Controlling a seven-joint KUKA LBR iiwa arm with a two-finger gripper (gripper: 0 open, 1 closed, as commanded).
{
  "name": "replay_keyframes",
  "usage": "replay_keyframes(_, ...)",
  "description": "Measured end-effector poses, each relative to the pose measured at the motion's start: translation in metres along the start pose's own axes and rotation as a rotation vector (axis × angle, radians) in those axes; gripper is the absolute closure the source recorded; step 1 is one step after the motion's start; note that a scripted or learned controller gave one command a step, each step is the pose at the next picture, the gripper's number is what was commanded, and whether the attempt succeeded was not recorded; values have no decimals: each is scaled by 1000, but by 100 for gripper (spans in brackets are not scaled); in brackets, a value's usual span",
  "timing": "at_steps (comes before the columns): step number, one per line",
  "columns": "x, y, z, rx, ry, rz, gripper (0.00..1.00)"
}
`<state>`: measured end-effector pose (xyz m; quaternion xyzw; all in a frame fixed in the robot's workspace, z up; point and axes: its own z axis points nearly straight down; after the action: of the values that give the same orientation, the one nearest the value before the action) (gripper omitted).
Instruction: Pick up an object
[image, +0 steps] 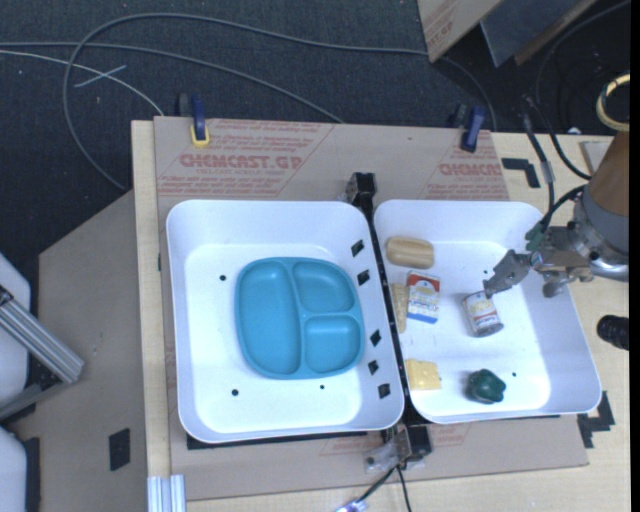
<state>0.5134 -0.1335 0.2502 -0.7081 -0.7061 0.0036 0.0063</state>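
The right bin (560, 345) holds several small objects. A small can (483, 312) lies near its middle. A tan bread-like roll (410, 250) sits at the back left, with a red, white and blue carton (423, 297) in front of it. A yellow block (423, 375) and a dark green lump (487, 386) lie near the front. My gripper (528, 278) hangs over the right bin, just behind and to the right of the can. Its fingers (505, 270) are spread open with nothing between them.
The left bin (190, 300) holds a blue compartment plate (300, 317). A black divider (380, 300) runs between the two bins. Blue clamps (198, 118) hold the board at the back. Cables lie on the dark floor behind.
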Motion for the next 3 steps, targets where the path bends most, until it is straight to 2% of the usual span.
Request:
replay_keyframes(1, 0, 2, -6, -13, -2, -4, 0)
replay_keyframes(2, 0, 5, 57, -6, -1, -2, 0)
replay_keyframes(3, 7, 10, 103, -7, -1, -3, 0)
